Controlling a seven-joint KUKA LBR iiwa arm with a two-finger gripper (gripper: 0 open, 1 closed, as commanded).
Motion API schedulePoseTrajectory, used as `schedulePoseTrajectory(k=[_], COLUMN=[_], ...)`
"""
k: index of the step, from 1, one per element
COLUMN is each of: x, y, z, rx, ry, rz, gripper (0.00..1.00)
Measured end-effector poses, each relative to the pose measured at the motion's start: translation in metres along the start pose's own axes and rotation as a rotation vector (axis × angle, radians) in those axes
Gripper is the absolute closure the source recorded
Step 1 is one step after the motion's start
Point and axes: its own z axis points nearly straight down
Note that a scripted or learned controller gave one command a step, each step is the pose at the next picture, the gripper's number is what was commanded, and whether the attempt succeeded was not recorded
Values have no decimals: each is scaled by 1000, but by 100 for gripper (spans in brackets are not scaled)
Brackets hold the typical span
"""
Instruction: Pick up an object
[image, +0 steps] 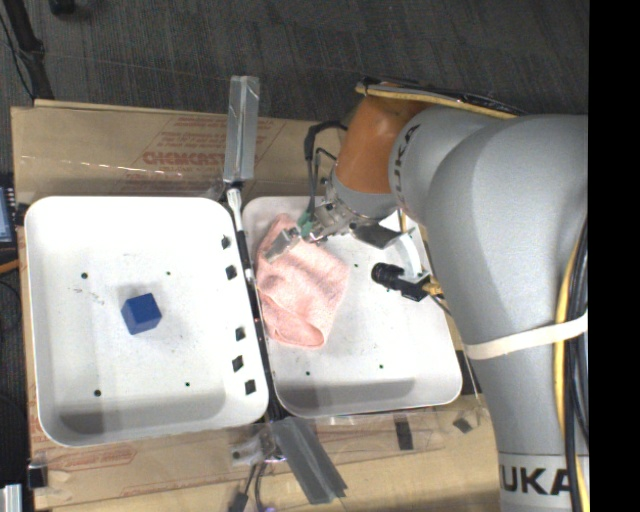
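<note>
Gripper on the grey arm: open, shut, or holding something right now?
The gripper: cannot be told, open or shut. It sits at the upper edge of the crumpled pink cloth in the white bin nearer the arm.

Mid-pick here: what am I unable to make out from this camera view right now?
1. Camera view: right side of the right bin, covered by the arm.
2. Camera view: whether the gripper has hold of the pink cloth; the contact is too small and cluttered.
3. Camera view: anything under the pink cloth, hidden by its folds.
</note>
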Motion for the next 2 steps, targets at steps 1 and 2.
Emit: schedulePoseTrajectory(k=[1,2], x=[-31,24], y=[-77,-60], z=[1,2], rx=[3,4], ry=[1,3], rz=[125,11], gripper=[0,0])
